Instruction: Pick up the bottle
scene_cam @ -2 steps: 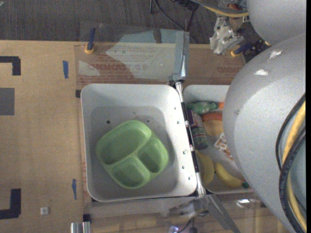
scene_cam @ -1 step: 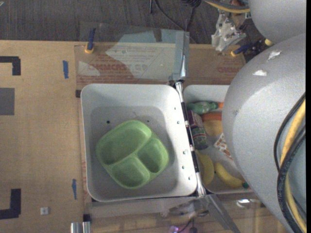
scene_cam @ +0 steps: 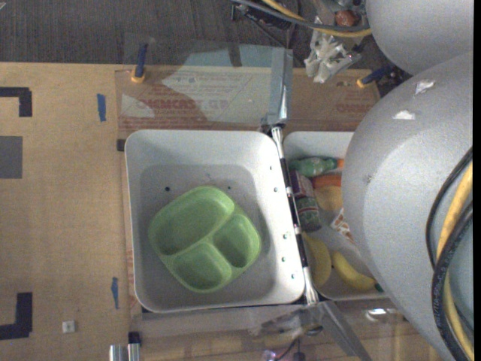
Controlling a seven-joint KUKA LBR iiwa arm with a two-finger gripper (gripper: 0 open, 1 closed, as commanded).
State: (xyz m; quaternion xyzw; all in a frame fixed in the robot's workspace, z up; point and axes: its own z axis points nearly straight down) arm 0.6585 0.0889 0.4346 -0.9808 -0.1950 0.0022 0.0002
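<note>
The bottle (scene_cam: 314, 165) lies on its side at the far end of the right bin (scene_cam: 301, 143), green with a label, beside a dark packet (scene_cam: 307, 205) and close to bananas (scene_cam: 334, 265). It looks like light, smooth plastic, likely to roll or slip; a grip across its middle seems safest. The arm (scene_cam: 406, 201) covers most of that bin, and the claw's state cannot be told. The left bin (scene_cam: 143, 156) holds a green tray (scene_cam: 204, 238).

Two white bins (scene_cam: 203, 145); one green divided plate (scene_cam: 204, 238); one green bottle (scene_cam: 314, 165); two bananas (scene_cam: 352, 271); one dark packet (scene_cam: 307, 205).
</note>
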